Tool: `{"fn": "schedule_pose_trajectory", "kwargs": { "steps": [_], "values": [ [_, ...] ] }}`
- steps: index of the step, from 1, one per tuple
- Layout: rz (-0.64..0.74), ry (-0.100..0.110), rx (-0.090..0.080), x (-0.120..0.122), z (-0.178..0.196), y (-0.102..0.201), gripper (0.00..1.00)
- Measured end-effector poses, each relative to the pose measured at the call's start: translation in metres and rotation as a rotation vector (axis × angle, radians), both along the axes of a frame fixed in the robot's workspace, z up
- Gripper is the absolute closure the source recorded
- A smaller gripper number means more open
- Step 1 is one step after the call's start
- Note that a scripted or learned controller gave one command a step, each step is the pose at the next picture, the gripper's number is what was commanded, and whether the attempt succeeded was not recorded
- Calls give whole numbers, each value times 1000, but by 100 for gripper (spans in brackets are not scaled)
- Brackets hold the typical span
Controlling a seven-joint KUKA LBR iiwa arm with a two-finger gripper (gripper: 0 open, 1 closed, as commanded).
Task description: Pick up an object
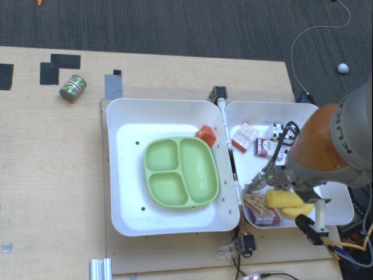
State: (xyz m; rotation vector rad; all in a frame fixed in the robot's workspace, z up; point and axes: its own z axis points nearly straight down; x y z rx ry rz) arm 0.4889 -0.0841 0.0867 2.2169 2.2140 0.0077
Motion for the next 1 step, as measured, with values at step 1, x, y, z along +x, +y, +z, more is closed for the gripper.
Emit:
{"fn": "schedule_pose_trajectory", "kwargs": {
  "steps": [1],
  "values": [
    [0, 0, 0, 0, 0, 0, 0]
  ]
}}
